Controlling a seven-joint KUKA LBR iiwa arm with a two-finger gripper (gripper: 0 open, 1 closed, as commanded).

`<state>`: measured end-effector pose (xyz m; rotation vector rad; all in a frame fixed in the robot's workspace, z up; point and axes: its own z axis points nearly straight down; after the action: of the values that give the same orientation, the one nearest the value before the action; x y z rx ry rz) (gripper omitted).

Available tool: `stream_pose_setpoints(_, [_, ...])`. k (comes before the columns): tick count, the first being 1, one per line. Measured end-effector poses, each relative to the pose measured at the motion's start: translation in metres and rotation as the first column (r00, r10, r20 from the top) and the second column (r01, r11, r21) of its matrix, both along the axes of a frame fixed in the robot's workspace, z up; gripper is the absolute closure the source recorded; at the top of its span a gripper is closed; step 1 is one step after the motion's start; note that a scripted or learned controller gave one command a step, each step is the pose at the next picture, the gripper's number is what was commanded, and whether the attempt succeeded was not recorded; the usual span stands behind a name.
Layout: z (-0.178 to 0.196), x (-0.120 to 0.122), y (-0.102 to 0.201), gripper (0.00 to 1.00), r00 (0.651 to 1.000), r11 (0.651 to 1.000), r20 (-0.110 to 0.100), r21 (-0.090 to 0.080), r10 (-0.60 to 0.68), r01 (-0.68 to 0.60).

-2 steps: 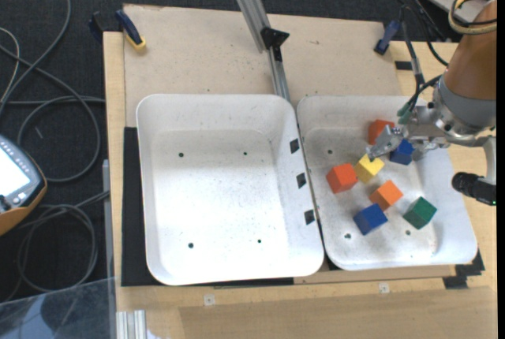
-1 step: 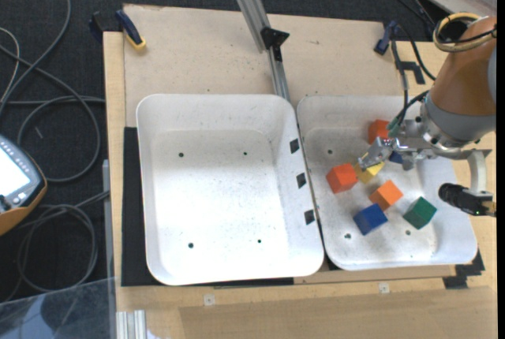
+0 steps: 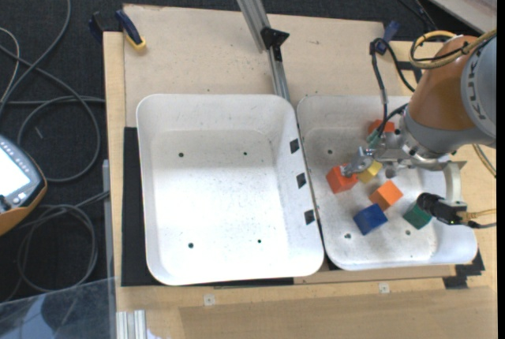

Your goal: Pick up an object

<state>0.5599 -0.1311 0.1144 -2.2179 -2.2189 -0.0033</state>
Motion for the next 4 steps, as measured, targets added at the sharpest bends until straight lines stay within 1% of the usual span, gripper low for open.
stream_pose_setpoints(1, [0.014,0.002,-0.001,1.00,1.000,1.000,0.008,-0.003,0.000,0.000])
stream_pose_setpoints(3, [0.143,0.004,0.003,1.00,1.000,1.000,0.011,-0.006,0.001,-0.001])
stream_pose_setpoints(4, [0.143,0.004,0.004,1.00,1.000,1.000,0.004,-0.005,0.001,-0.001])
